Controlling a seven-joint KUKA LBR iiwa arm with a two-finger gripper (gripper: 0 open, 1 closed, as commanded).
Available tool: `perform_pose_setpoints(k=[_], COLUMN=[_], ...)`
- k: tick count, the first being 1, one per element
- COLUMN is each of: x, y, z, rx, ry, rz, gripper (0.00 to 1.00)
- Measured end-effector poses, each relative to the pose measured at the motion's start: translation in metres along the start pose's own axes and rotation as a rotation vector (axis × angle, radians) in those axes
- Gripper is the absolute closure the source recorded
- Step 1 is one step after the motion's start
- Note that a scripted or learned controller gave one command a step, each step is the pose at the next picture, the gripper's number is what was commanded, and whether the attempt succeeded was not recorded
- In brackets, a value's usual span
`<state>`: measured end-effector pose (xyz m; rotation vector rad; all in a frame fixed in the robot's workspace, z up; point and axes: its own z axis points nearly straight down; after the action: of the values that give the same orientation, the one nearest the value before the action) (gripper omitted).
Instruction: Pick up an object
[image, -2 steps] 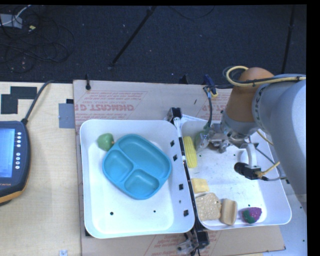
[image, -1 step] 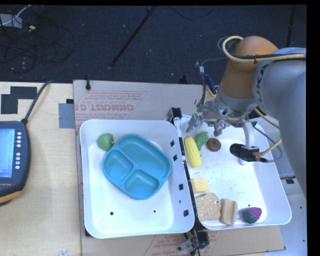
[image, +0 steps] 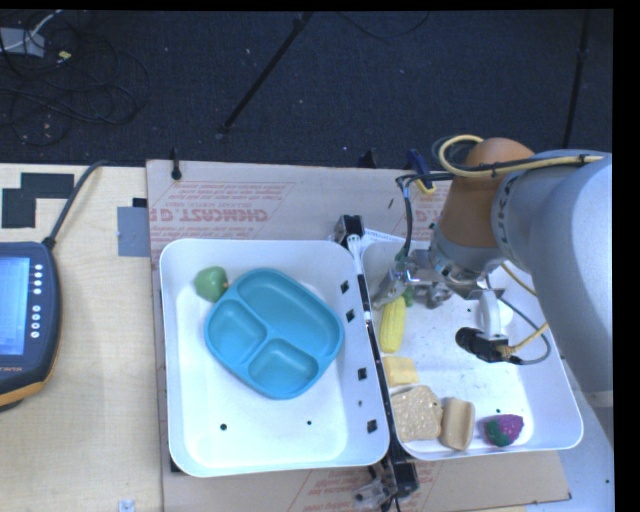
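— Two white bins side by side on the bench: left bin (image: 190, 420), right bin (image: 545, 410). What sits in each?

— Left bin: a blue divided plate (image: 273, 332), tilted slantwise near the middle, with a small green fruit (image: 210, 283) touching its upper left edge. Right bin: a yellow corn cob (image: 393, 323) upright along the left wall; below it a pale yellow block (image: 401, 372); then a slice of bread (image: 415, 412) at the lower left, a tan bread roll (image: 457, 423) just beside it, and a purple and green piece (image: 504, 429) near the lower right corner.

— And the arm?

— Grey arm (image: 560, 250) in from the right, orange band (image: 478, 205) above the wrist, reaching over the upper part of the right bin. Gripper (image: 425, 285) low over the bin floor, just right of the top of the corn cob. Open or closed: cannot tell, cables and wrist hardware crowd it. Nothing visibly held.

— Anything else?

— A small black part (image: 483, 345) on a cable hangs below the wrist over the bin. At the far left of the bench, a handheld control pad (image: 25, 315) with a lit screen.
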<state>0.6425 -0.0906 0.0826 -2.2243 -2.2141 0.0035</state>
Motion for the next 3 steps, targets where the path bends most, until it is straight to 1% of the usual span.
perform_pose_setpoints(k=[1, 2, 3], x=[0.001, 0.001, 0.008], y=[0.001, 0.001, -0.063], z=[-0.015, -0.015, -0.005], rx=[0.0, 0.001, 0.0], ry=[0.0, 0.0, 0.001], rz=[-0.002, -0.002, -0.002], gripper=[1.0, 0.0, 0.0])
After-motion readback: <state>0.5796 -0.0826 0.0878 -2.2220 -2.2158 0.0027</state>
